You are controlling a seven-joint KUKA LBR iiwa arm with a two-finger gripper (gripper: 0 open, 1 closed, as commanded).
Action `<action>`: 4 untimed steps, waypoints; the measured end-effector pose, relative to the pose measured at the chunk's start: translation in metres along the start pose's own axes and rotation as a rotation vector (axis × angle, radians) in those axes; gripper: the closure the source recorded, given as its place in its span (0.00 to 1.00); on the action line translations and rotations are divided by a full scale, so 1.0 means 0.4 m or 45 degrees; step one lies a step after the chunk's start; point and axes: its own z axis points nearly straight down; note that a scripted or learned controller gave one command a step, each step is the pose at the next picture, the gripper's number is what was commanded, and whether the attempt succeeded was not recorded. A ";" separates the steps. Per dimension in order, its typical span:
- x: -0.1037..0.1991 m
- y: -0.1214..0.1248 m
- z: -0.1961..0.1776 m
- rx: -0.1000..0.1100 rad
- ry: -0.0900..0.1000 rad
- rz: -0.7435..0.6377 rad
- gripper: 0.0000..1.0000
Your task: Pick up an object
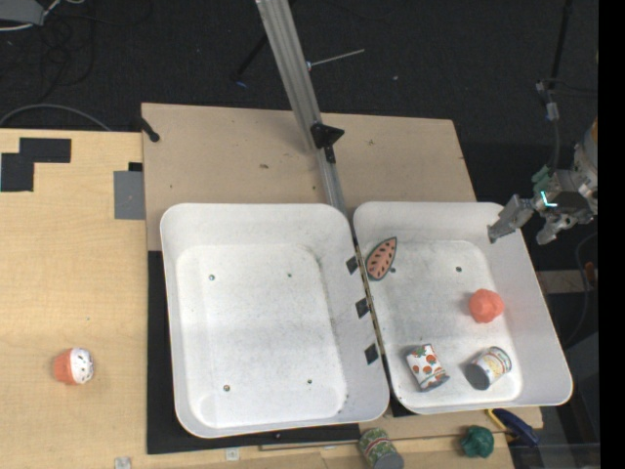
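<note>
Arm (586, 159) cut off by right frame edge; only wrist end visible. Gripper (522, 218) small, dark against background; finger spacing impossible to judge. Small can (379, 449) below bins cut by bottom edge. Green object (477, 442) near bottom edge too small to identify. Print on can (488, 367) and on small box (426, 367) in right bin (547, 291) too small to read.
</note>
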 end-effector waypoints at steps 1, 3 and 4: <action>0.000 0.002 -0.006 -0.005 -0.002 -0.002 0.00; -0.002 -0.022 0.247 0.003 0.001 0.002 0.00; 0.001 -0.020 0.408 0.003 0.001 0.001 0.00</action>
